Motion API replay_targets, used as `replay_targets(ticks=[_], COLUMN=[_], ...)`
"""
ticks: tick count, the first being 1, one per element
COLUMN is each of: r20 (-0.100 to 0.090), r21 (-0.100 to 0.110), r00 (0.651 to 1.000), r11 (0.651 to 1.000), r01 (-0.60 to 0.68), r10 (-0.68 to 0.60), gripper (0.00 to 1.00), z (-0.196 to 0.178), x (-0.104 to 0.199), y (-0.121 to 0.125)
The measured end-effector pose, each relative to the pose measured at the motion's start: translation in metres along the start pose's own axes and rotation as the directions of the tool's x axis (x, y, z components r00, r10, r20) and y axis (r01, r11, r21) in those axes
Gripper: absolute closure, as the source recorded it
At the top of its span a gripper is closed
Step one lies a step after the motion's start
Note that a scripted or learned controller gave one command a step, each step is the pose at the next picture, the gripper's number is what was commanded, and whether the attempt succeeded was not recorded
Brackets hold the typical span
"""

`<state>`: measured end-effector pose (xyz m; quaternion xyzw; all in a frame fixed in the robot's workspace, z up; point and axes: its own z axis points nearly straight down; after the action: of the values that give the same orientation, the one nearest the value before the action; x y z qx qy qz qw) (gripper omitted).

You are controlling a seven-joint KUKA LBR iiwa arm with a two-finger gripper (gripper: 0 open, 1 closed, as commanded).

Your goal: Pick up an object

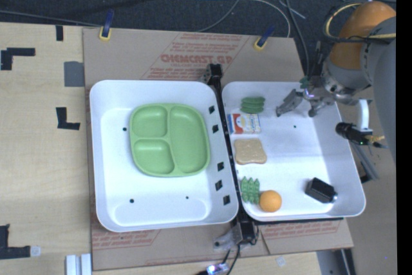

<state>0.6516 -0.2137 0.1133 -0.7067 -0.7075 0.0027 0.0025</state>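
Two shallow white bins stand side by side on a brown cardboard sheet. The left bin holds a green divided plate, which lies flat near the middle of it. The right bin holds all the small things. Along its left wall, from the far end to the near end, lie a green ridged piece, a small red, white and blue carton, a slice of toast, a green leafy piece and an orange ball. The leafy piece and the ball are just beside each other. A small black block lies apart from them, near the right front corner.

The gripper is over the far part of the right bin, reaching in from the right under the grey and orange arm. Its two fingers are spread wide apart, and nothing is between them. The green ridged piece and the carton are the nearest things, to the left of the fingertips, with bare bin floor between. The toast is a little more toward the front. The ball, the leafy piece and the black block are well apart from the gripper, at the near end. Nothing lies between the gripper and these things.
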Motion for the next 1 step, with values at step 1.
replay_targets(ticks=[1], r20=[0.002], r21=[-0.007], r00=[1.000], r11=[1.000], r01=[0.002], r10=[-0.002], gripper=[0.00], z=[0.0293], x=[0.0009], y=[0.0007])
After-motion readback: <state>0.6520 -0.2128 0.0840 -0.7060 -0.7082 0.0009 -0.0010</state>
